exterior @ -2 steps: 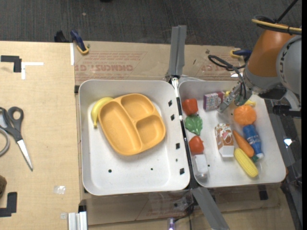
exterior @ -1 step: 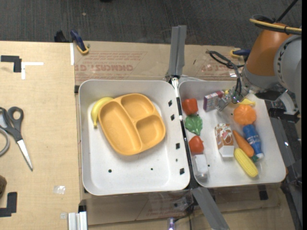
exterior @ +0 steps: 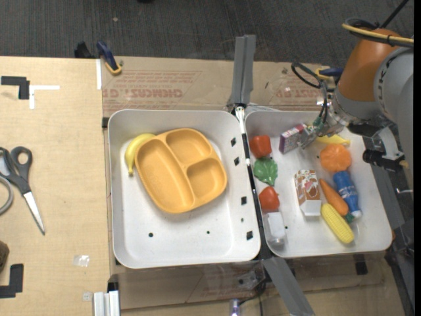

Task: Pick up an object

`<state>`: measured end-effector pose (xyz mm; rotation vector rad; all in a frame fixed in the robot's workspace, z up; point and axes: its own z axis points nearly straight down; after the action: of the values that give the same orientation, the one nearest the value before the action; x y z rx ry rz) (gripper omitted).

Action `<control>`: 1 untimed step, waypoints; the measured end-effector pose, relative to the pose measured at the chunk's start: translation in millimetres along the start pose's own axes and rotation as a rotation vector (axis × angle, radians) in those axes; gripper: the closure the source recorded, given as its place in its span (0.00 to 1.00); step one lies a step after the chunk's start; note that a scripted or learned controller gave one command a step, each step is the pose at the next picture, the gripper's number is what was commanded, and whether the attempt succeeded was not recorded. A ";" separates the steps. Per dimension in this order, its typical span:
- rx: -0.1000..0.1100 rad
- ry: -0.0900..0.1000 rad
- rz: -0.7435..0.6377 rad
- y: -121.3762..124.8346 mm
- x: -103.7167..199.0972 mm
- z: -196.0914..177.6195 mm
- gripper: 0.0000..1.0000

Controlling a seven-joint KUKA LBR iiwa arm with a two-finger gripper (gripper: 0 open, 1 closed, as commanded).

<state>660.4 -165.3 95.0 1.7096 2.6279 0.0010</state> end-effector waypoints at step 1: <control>0.003 0.003 0.062 6.8 17.8 2.0 1.00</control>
<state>659.5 -146.3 93.0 1.7931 2.5766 -0.0008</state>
